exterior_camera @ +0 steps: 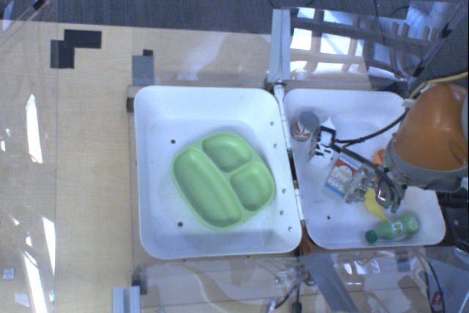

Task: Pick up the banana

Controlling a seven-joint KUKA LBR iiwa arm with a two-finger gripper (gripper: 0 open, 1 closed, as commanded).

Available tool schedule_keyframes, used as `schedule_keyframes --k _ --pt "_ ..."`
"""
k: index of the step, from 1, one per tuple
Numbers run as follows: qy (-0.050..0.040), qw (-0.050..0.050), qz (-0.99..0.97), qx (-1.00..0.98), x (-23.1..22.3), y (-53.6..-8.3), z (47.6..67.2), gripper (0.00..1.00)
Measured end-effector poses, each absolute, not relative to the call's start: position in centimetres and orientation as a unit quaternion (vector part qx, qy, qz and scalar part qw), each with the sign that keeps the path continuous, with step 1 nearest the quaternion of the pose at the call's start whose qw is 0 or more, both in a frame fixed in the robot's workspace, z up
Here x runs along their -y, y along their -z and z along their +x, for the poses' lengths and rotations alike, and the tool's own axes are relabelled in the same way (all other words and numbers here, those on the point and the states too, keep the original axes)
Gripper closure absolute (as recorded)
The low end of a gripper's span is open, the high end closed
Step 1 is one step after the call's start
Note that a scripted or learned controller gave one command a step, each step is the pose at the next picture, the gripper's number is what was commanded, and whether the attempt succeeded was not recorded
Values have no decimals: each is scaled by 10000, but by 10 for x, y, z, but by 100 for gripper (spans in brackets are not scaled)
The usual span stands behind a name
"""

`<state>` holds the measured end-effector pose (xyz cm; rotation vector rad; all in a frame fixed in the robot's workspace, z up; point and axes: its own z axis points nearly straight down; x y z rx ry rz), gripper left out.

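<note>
The gripper [374, 190] is hanging low in the right bin [352, 108], right over the yellow banana [374, 206] beside the green bottle [393, 228], so the picking up is not done.

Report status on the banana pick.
Gripper low in right bin, grip state unclear. Banana showing yellow just beneath it, mostly hidden. Green bottle and snack packet crowd it closely.
</note>
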<state>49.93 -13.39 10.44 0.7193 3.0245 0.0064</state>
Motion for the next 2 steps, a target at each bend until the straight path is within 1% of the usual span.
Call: schedule_keyframes --k 1,2 --pt "-52 108 4276 -9039 137 -93 496 100" --pt "-4 19 5543 -8323 95 -202 501 100"
